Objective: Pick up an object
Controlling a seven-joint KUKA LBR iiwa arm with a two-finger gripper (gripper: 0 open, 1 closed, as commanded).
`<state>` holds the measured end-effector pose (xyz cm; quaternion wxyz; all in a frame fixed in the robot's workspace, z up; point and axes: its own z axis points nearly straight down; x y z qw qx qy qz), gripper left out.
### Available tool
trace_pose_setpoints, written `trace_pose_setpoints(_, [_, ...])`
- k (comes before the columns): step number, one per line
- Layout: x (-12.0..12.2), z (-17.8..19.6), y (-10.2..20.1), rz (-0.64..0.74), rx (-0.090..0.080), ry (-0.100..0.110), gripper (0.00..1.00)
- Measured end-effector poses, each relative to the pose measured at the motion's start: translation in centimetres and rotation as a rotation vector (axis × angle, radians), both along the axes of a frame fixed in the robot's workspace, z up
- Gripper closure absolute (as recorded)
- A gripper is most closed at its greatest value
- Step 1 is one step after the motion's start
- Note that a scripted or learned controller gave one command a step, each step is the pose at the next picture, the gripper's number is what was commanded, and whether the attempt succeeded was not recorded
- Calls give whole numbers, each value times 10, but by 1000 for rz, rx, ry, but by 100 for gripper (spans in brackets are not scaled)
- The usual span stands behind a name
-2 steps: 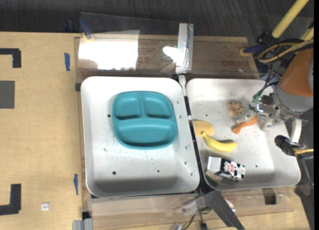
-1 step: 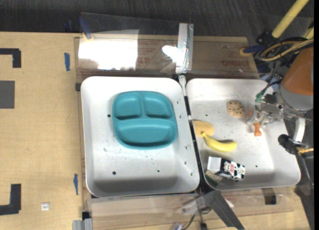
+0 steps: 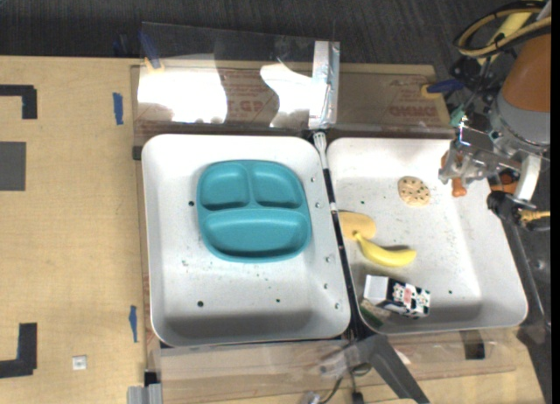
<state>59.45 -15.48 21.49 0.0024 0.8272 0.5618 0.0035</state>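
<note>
The right bin (image 3: 477, 245) holds a round speckled cookie (image 3: 413, 190) near its back. A yellow banana (image 3: 386, 255) lies toward the bin's left side, touching a pale yellow piece (image 3: 353, 222) just behind it. A small black-and-white carton (image 3: 403, 297) rests at the front wall. My gripper (image 3: 458, 170) hangs over the bin's back right part, just right of the cookie and apart from it. A small orange bit shows at its lower end.
The left bin (image 3: 175, 280) carries a teal divided plate (image 3: 254, 210) in its middle. A clear plastic panel (image 3: 262, 87) stands behind the bins. Cables and the arm's base crowd the right edge (image 3: 516, 44). Cardboard bench surface (image 3: 61, 219) lies to the left.
</note>
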Motion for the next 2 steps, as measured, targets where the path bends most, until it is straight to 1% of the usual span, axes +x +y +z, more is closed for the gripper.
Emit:
trace_pose_setpoints(1, [-33, 17, 97, 148, 2, 10, 100])
trace_pose_setpoints(2, [-8, 49, 93, -81, 0, 7, 100])
